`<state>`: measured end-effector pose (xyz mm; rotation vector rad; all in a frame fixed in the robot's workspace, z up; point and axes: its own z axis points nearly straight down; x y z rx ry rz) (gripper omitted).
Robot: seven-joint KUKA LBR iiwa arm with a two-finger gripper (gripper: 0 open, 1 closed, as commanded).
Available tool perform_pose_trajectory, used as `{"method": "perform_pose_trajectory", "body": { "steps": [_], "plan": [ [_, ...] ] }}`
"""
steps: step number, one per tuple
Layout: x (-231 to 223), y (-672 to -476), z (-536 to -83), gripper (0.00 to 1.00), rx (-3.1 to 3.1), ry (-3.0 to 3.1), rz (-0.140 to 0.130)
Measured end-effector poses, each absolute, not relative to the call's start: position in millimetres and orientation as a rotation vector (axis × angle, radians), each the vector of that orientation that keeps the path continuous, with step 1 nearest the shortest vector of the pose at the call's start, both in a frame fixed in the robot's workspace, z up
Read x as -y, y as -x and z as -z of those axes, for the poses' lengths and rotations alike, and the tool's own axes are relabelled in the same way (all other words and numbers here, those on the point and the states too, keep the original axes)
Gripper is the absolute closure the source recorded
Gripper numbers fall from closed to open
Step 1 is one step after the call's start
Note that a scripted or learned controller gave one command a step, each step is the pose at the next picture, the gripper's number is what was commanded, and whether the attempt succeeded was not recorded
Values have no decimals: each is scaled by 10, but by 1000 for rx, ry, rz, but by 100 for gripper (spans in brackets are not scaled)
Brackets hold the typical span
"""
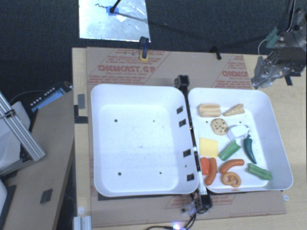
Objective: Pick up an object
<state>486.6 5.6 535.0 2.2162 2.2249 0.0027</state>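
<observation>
The right bin (276, 128) holds several toy foods: a bread roll (209, 110), a tan wedge (234, 110), a cookie (219, 126), a yellow cheese slice (208, 147), a green pickle (230, 150), a dark green pepper (249, 148), a sausage (232, 165), a pretzel (231, 179), a carrot (210, 171) and a green pod (259, 171). My gripper (263, 79) hangs above the bench just beyond the right bin's far right corner, well apart from all the food. Nothing shows between its fingers.
The left bin (139, 138) lies beside the right one, with black clips (184, 123) along the shared edge. A shiny metal sheet (113, 13) lies on the dark floor at the back. An aluminium frame (19, 133) stands at the left.
</observation>
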Motion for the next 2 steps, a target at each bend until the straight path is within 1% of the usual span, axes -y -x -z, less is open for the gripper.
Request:
{"method": "perform_pose_trajectory", "body": {
  "steps": [1,2],
  "plan": [
    [-100,-4865,-5350,100,-2224,-2217,-3],
    [-99,-4865,-5350,0,-2224,-2217,-3]
  ]
}}
